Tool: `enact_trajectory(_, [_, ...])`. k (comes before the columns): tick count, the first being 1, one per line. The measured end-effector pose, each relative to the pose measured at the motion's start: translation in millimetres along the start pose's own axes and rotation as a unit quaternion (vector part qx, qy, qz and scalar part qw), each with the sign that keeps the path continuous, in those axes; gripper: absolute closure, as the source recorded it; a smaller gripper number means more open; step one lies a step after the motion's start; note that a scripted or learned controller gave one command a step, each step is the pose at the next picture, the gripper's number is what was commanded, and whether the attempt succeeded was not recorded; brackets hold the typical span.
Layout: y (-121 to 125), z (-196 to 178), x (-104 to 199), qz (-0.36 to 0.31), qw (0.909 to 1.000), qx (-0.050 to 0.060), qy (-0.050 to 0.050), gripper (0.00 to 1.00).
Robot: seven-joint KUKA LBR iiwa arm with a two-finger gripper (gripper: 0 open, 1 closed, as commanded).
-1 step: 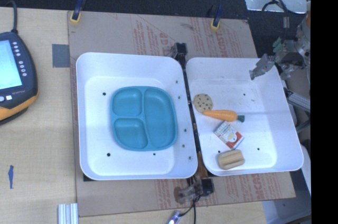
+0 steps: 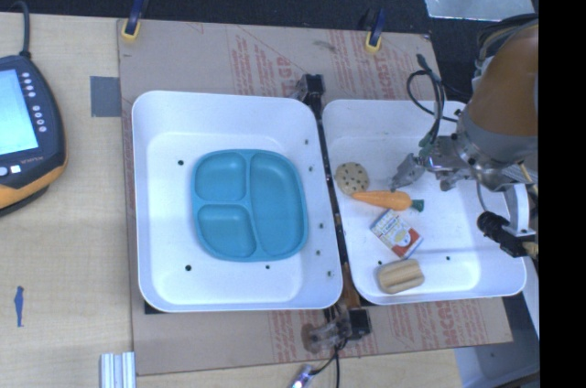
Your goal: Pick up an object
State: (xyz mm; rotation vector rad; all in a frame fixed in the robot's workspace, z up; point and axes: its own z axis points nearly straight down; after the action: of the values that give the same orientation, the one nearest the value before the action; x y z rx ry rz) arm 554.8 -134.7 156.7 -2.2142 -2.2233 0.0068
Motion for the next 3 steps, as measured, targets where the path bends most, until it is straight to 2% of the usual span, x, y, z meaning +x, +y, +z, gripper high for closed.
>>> enact_trajectory(1, [-8.4,62.0,17.8,0.000,1.0000,-0.005,-0.001,0.00])
enact_trajectory(2, [62.7,64.0,32.7,0.000,1.0000,-0.002,0.000,0.00])
enact_trajectory(3, [62.4,54.1,31.8,0.000,1.0000,-0.001,0.001,1.00])
